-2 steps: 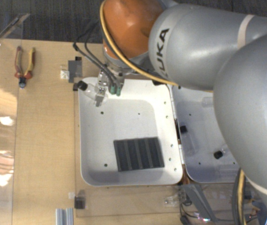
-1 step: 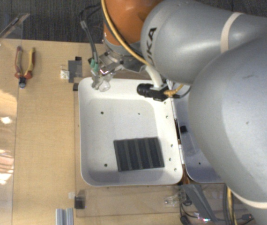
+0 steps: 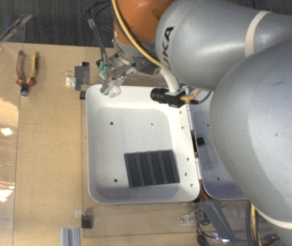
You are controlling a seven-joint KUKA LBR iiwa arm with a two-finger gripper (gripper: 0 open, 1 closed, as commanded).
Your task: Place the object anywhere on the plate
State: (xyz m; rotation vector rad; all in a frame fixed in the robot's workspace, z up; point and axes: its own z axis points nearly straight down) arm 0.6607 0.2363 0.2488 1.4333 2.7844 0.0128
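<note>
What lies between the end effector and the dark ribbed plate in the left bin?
In the camera view, just bare white bin floor with a few small dark holes separates the end effector, at the bin's far-left corner, from the dark ribbed plate.

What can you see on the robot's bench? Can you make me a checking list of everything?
Surface: wooden bench bearing a white bin, with a second bin mostly hidden behind the arm.
Job's things: a dark ribbed plate lies in the near part of the white bin; the object to place cannot be made out.
Clutter: red-handled pliers lie on the bench at far left; small dark blocks sit by the bin's corners.
Grippers: the gripper hangs over the bin's far left corner.
Cables: a yellow cable loops round the orange band; black cables run to the gripper.
Surroundings: dark floor beyond the bench.
</note>
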